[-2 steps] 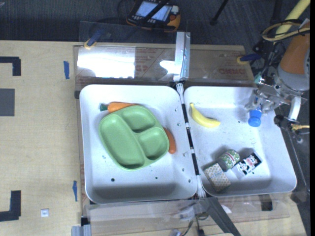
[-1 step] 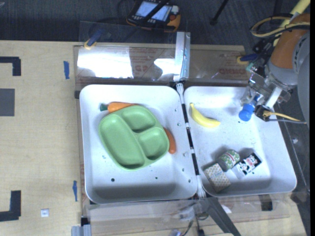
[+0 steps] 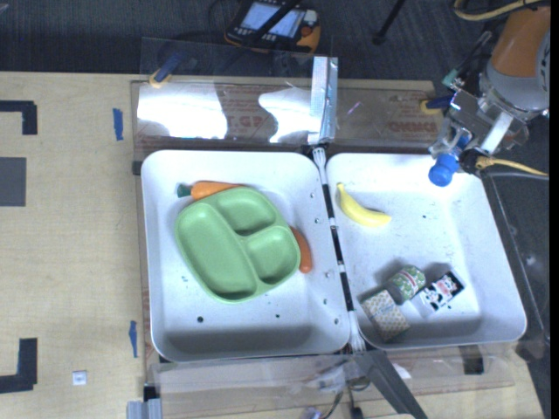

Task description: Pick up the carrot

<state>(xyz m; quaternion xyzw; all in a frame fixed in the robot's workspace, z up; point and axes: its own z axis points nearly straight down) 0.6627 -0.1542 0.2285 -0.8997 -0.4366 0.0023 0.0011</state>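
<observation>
Orange carrot [image 3: 212,189] lies wedged between green plate [image 3: 238,242] and left bin [image 3: 166,312] wall; gripper [image 3: 444,169], grip state unreadable, hovers over right bin [image 3: 489,260] corner.

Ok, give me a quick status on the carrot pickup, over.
Claw over right bin's far corner, nothing seen in it. Carrot in left bin, partly under green divided plate. Plate is in the way.
</observation>
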